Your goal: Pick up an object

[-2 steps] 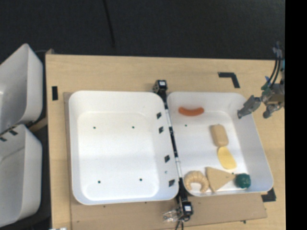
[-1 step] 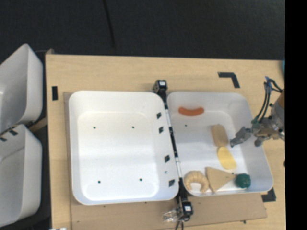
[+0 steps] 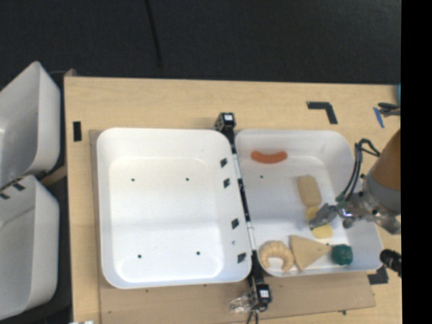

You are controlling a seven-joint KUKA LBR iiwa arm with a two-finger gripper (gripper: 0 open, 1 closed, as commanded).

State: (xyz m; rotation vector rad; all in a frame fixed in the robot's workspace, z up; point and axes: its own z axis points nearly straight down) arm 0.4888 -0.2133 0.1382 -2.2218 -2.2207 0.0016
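My claw (image 3: 329, 213) hangs low over the right bin (image 3: 283, 140), reaching in from its right side, with my orange-banded wrist just outside the bin's right wall. I cannot tell how far my claw is open, and I see nothing clearly between its tips. Its dark tip sits just beside a small yellow piece (image 3: 322, 231) and close to the lower end of a tan block (image 3: 310, 190); whether it touches either, I cannot tell.

The other things lie along the bin's edges. An orange sausage (image 3: 269, 156) lies near the far wall, well apart from me, with bare white floor around it. A croissant (image 3: 277, 256) is tucked into the near left corner, close against the divider between the bins. A pale wedge (image 3: 309, 250) lies just beside it, pointing toward the near wall, and a green ball (image 3: 342, 254) rests just beside the wedge's right end, near the near wall. That near strip is crowded, with little room between things and the rim.

The middle left of my bin, between the sausage and the croissant, is open floor. The left bin (image 3: 165, 204) offers a broad white floor, bounded by its raised rim all round. The two bins meet at a narrow seam with small dark clips along it. The desk (image 3: 169, 103) shows a bare wooden strip beyond the far rims.
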